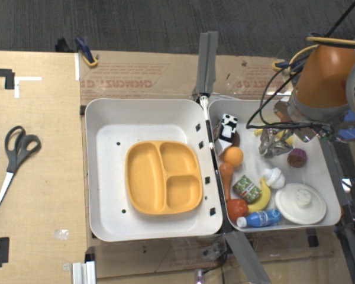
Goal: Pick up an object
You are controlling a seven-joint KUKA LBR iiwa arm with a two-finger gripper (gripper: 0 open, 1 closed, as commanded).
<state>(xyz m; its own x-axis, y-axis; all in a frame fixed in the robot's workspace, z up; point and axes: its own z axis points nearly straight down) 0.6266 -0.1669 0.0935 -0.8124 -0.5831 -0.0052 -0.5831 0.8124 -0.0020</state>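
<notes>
My gripper (276,145) hangs low over the upper middle of the right bin (328,158), under the orange wrist band. Just right of it lies a purple plum (297,157). Below it sits a small white object (274,177). Along the bin's left side are a black-and-white cow toy (228,126), an orange (232,156) and a carrot (226,174). Toward the front lie a green packet (246,188), a banana (262,196), a red tomato (236,208), a blue bottle (261,219) and a round white lid (300,203).
The left bin (100,158) holds a yellow divided plate (164,177). Scissors (15,154) lie on the wooden bench at far left. Black cables (272,96) loop from the wrist over the right bin's back edge.
</notes>
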